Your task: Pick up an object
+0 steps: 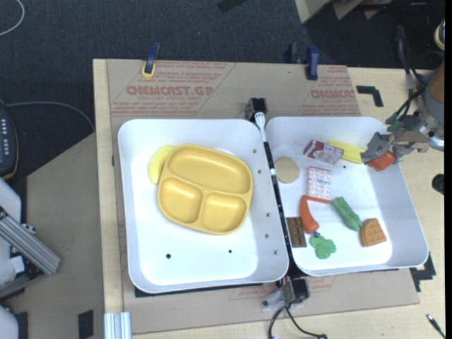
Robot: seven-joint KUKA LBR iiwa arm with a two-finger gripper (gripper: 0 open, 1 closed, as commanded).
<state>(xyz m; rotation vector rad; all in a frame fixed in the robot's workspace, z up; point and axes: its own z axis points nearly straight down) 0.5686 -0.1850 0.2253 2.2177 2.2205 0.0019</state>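
two white bins sit side by side on the counter (212,90), whose brown sheet reads "chemcast" in red. the left bin (134,189) holds a yellow divided plate (205,189). the right bin (406,210) holds a corn cob (346,150), a red-and-white packet (319,183), a carrot (308,214), a green pickle (346,212), broccoli (323,246) and a toast slice (373,232). the end effector (378,154) is over the right bin's far right rim, clenched on a red-orange object (383,162).

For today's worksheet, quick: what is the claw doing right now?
Claw: over the right bin's far right edge, closed on a small orange-red object.
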